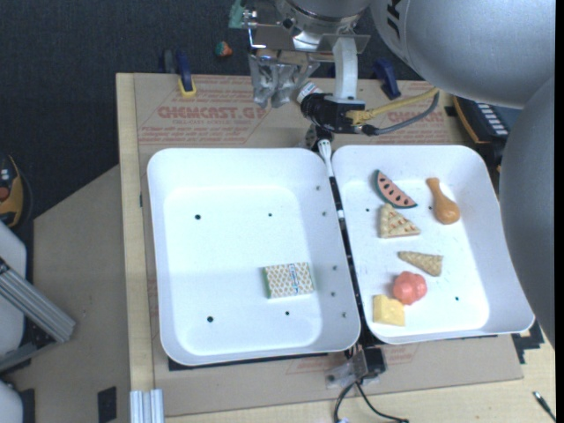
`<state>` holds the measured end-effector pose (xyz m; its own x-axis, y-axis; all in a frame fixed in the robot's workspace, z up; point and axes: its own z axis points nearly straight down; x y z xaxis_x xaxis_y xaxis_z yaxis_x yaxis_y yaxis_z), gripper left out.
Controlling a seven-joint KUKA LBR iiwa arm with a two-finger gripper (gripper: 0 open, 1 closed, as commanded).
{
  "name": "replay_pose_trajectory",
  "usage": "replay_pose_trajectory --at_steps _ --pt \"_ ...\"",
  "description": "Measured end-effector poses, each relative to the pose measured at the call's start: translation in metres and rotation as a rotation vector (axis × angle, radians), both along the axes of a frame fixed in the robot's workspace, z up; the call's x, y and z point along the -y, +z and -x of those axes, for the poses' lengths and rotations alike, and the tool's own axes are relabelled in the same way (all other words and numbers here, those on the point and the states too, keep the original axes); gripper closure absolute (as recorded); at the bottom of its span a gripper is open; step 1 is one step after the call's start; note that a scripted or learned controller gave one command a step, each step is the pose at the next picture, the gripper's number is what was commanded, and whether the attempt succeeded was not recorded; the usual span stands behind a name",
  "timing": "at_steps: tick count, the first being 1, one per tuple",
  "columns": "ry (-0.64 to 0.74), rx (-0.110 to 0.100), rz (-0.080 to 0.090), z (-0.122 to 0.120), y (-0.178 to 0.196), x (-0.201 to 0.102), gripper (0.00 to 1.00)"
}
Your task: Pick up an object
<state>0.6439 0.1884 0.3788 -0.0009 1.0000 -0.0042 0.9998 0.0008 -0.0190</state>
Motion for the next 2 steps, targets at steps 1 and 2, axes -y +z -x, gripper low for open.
replay_pose_trajectory --at_steps 1,2 --pt "0.001 0.026 -0.007 0.028 0.067 -0.004 1.00" --pt "0.001 0.026 -0.007 0.040 0.112 -0.012 1.00"
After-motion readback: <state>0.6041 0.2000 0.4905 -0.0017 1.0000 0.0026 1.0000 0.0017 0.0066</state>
